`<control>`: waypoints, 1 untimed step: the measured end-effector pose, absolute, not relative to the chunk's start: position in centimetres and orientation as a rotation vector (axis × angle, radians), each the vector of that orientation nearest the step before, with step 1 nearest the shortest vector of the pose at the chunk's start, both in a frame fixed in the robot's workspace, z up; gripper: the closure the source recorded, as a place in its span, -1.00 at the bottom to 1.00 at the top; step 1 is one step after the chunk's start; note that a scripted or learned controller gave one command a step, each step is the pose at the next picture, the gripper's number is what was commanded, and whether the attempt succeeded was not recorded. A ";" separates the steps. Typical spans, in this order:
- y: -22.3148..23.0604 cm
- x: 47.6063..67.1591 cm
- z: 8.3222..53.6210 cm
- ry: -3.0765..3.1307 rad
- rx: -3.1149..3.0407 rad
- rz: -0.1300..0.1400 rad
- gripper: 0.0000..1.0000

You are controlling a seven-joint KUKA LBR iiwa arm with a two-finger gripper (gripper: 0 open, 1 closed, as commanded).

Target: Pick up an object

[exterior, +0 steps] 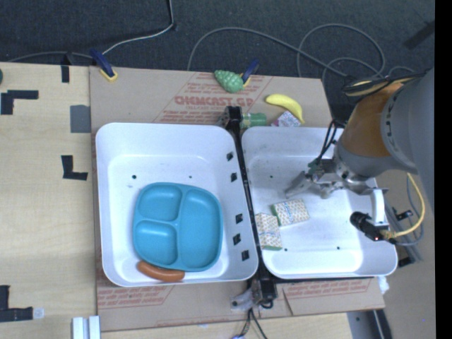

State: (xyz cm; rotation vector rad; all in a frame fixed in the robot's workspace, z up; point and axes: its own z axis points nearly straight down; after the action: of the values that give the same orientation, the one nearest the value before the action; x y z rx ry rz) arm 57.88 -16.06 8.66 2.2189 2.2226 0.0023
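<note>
My gripper (308,179) hangs low over the middle of the right bin (318,263), reaching in from the right below the orange band on the arm (364,129). Just below and to the left of it, a pale patterned packet (291,212) lies on the bin floor. A second similar packet (268,232) lies against the bin's left wall. Nothing shows in the gripper. In the left bin (116,189) a blue divided plate (176,226) lies flat, with an orange sausage (161,272) at its front edge.
Behind the bins on the cardboard lie a yellow banana (284,106), a green toy (229,80) and a small packet (285,121). Cables trail across the dark floor at the back. A black clamp (233,115) sits where the bins meet.
</note>
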 end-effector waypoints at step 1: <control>-9.7 55.3 8.6 2.221 2.217 0.005 -1.00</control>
State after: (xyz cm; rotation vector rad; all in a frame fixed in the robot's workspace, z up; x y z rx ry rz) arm 55.29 -9.71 8.65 2.2172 2.2213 0.0045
